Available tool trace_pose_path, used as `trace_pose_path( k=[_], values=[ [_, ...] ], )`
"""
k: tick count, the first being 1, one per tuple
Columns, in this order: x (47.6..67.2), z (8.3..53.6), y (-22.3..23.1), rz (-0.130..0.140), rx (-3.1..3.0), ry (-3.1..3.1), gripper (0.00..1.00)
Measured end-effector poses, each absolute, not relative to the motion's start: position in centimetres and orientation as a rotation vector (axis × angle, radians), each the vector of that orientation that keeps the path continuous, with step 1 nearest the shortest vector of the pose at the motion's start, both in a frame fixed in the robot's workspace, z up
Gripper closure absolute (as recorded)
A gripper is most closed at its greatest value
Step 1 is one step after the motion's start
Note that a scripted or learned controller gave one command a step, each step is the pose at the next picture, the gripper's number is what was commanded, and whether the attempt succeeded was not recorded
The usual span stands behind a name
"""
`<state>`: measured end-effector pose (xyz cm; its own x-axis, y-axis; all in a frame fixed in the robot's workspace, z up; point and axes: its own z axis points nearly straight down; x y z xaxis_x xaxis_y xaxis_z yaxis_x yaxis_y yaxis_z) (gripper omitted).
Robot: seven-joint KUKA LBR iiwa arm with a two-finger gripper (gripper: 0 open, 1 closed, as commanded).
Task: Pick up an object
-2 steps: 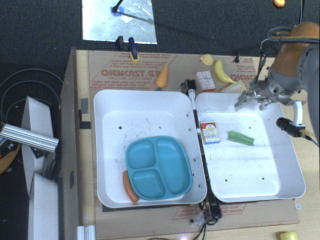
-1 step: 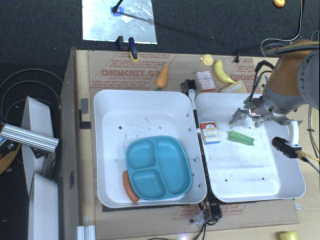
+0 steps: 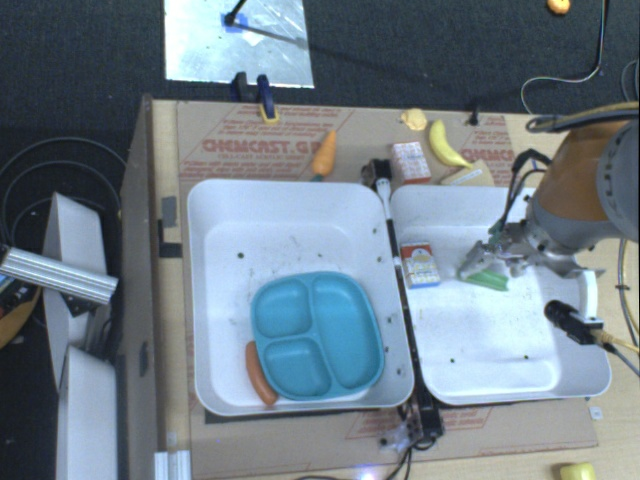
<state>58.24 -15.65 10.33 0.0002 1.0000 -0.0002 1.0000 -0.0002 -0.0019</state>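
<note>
2 white bins sit side by side on the bench; the right bin [image 3: 575, 373] contains the likely target, a flat green object [image 3: 490, 280].

1. Gripper position: the gripper [image 3: 480, 261] is low in the far part of the right bin, directly over or against the left end of the green object. Contact cannot be confirmed.
2. Gripper state: whether it is released or clenched cannot be told from this view, and a grasp is not confirmed.
3. Target orientation: the green object's long axis runs roughly left-right, tilted slightly nearward at its right end. Most of its visible length extends right of the gripper, beneath the wrist.
4. Neighbouring item: a small red-and-white box [image 3: 420, 265] lies just left of the gripper, against the bin's left wall, long axis near-far.
5. Left bin [image 3: 215, 268]: holds a blue divided tray [image 3: 317, 333] and an orange sausage-shaped item [image 3: 259, 372].
</note>
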Motion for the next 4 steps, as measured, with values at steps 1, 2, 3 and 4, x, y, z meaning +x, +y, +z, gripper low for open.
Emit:
trace_pose_path(
  k=[1,2,3,4],
  values=[
    [55.1,14.0,-20.0,0.001,-2.228,-2.219,0.0],
    [64.5,8.3,-14.3,-0.008,-2.212,-2.239,0.0],
    [60.3,8.4,-16.2,0.002,-2.221,-2.22,0.0],
    [60.6,9.6,-16.1,-0.004,-2.222,-2.228,1.0]
  ],
)
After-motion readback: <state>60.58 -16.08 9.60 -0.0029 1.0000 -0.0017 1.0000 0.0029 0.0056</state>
